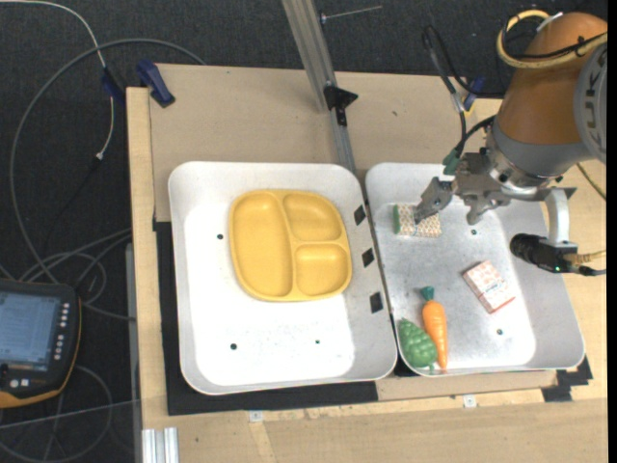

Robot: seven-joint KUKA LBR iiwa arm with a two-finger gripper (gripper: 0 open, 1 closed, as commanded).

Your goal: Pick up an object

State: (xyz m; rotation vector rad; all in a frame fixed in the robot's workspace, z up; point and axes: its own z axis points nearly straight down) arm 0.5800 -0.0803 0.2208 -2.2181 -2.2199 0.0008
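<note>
A handheld controller with a lit screen (34,340) lay off the bench at far left, cables around it. Left bin (193,287) held a yellow divided plate (289,242), three compartments, sitting flat toward the bin's upper middle. A metal post (313,51) ran up from between the two bins. Right bin (540,345) held four things: a small patterned block (416,222) near its upper left, a green toy vegetable (415,344) at the near left corner, a toy carrot (436,328) just beside it and touching, orange end pointing to the near edge, and a small white-and-red box (488,286) lying tilted mid-bin, well apart from the others. The gripper (455,201) hung over the upper part of the right bin, fingers spread, left finger (431,199) right at the patterned block's upper right corner, nothing between the fingers. Grey-and-orange arm (545,85) came in from the right.
</note>
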